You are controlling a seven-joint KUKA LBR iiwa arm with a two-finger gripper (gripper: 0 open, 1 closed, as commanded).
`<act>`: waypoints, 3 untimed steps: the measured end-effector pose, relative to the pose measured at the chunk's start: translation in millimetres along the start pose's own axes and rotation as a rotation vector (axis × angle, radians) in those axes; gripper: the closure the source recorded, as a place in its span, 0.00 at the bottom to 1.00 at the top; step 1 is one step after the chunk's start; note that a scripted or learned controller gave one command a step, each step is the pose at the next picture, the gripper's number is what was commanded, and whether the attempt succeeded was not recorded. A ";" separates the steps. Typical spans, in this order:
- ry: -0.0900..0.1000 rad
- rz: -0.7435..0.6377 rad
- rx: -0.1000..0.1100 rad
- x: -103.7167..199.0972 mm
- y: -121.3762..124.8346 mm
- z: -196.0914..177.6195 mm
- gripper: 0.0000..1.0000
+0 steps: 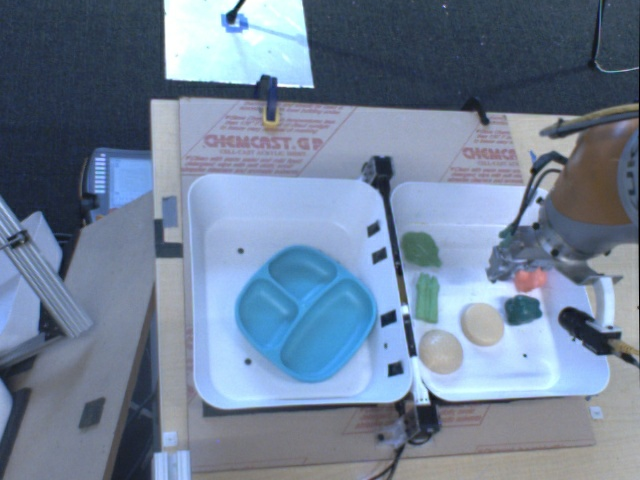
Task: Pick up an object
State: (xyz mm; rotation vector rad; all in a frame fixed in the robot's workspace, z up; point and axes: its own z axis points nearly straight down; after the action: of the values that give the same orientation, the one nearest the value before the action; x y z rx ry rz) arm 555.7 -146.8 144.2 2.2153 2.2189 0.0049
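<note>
Lying beside the end effector (505, 265): an orange piece (531, 279).

The arm (597, 190) is a rounded, bulky body, grey with a broad orange band above the wrist. Thin dark cables loop along its side near the wrist. Below the band the casing narrows to a grey metal wrist carrying the claw (507, 262), a small grey-metal assembly whose details are too blurred to make out.
</note>
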 end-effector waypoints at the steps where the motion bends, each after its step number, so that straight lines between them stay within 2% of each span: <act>1: 0.000 -0.002 0.000 -1.2 0.7 -43.5 1.00; 2: 0.000 -0.003 -0.001 -1.6 3.0 -96.1 1.00; 3: 0.004 -0.007 0.006 52.3 -12.0 -87.5 1.00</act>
State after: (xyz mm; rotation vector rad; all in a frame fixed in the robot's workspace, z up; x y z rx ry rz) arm 543.1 -94.4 231.5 2.2124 2.2317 0.0031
